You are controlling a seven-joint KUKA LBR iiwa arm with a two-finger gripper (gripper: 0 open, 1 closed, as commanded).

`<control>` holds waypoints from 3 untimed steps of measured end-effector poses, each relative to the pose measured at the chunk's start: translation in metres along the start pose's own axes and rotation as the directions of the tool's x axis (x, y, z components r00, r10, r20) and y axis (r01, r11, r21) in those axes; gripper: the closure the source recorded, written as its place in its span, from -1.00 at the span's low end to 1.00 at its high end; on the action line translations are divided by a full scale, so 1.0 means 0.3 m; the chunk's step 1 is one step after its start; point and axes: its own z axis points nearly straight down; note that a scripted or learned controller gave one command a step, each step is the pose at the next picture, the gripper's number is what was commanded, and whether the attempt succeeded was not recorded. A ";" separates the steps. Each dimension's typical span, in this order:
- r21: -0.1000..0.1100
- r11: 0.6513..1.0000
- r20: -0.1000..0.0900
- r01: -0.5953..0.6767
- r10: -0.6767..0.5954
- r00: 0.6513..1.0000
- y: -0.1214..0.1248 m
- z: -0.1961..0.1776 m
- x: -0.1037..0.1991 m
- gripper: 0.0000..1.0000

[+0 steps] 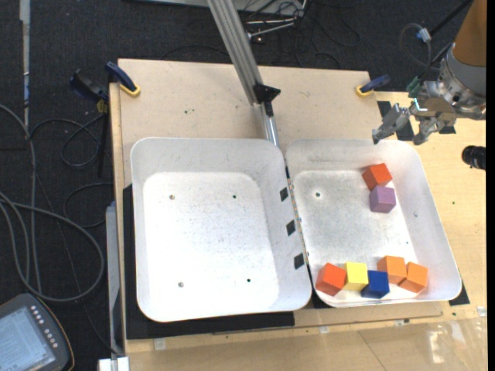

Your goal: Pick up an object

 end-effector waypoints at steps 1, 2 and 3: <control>-0.004 1.000 0.002 0.001 -0.001 1.000 0.002 -0.009 0.001 -1.00; 0.001 1.000 0.000 0.001 -0.001 1.000 0.003 0.201 0.021 -1.00; -0.001 1.000 0.001 -0.002 0.002 1.000 0.009 0.347 0.016 -1.00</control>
